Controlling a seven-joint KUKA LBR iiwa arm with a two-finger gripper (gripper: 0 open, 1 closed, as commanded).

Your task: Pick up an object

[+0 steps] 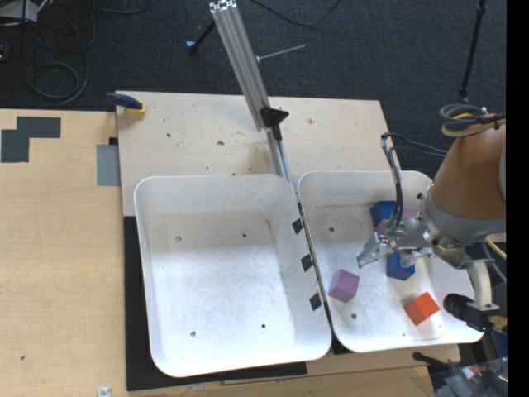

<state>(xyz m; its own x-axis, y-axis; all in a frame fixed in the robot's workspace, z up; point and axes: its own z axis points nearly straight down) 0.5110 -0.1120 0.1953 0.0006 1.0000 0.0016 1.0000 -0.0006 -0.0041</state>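
Arm in from right, gripper (382,250) low over right bin (364,339), just beside blue block (400,265) w/ another blue piece (383,213) behind it. Can't tell the jaw state, too small/blurred to read. Nothing seen held. Purple cube (344,285) sits near divider in right bin, apart from gripper. Orange block (422,308) near front right corner. Left bin (149,222) alongside

In the right bin (364,190), the gripper (382,251) hangs just beside the blue block (388,217). The purple cube (344,285) lies near it, the orange cube (422,308) farther away.
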